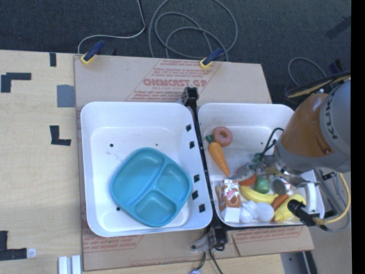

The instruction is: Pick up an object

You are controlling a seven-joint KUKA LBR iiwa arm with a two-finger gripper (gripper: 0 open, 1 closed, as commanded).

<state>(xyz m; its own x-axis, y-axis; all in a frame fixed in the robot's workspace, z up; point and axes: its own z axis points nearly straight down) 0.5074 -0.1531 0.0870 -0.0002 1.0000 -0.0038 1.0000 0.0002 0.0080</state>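
My gripper (261, 171) is low inside the right bin (245, 114), reaching in from the right among a pile of toy food. Just under it lie a small green piece (262, 184) and a yellow banana (256, 195). An orange carrot (218, 157) and a pink-brown donut (222, 136) lie to its left, apart from it. A small carton (230, 198), a white lump (256, 212) and a yellow piece (285, 210) sit along the bin's front wall. The arm's orange band (305, 131) hides the bin's right side.
The left bin (97, 116) holds a blue divided plate (150, 185). A black divider with clips (197, 153) runs between the bins. Both stand on a cardboard sheet (171, 81), with cables (194, 27) on the dark floor behind.
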